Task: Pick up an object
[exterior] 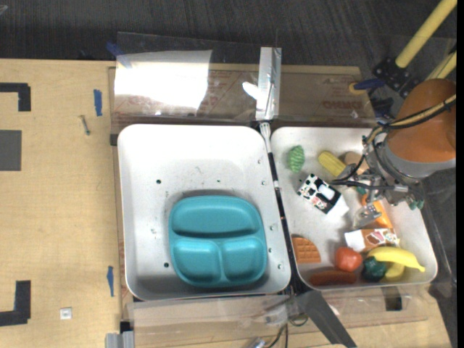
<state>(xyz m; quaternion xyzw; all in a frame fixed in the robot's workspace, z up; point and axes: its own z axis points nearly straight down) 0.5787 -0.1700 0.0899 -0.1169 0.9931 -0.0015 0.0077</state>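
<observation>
End effector point(371, 194): low over the right bin point(428, 256), at its right-hand side, among cables and wrist hardware; whether it is open, closed or gripping anything cannot be told from this view

Progress: judged not yet done. No item is seen lifted clear of the bin; all candidates lie on the bin floor. Remaining: secure one item and raise it

Contents, right bin:
- green leafy toy point(296, 157), one, upper left
- yellow piece point(331, 164), one, just right of the green one
- black-and-white patterned block point(319, 193), one, centre left
- waffle-like orange piece point(306, 249), one, lower left
- red tomato-like ball point(348, 258), one, lower centre
- banana point(395, 257), one, lower right, touching a dark green item point(374, 269), one
- small orange-and-white carton point(370, 236), one, just above the banana, near the end effector
- dark red elongated item point(330, 275), one, along the front wall
- further small pieces under the wrist, too obscured to count

Contents, left bin point(145, 158):
- teal compartment tray point(216, 239), one, three sections

Bins on the counter point(51, 194): two
</observation>
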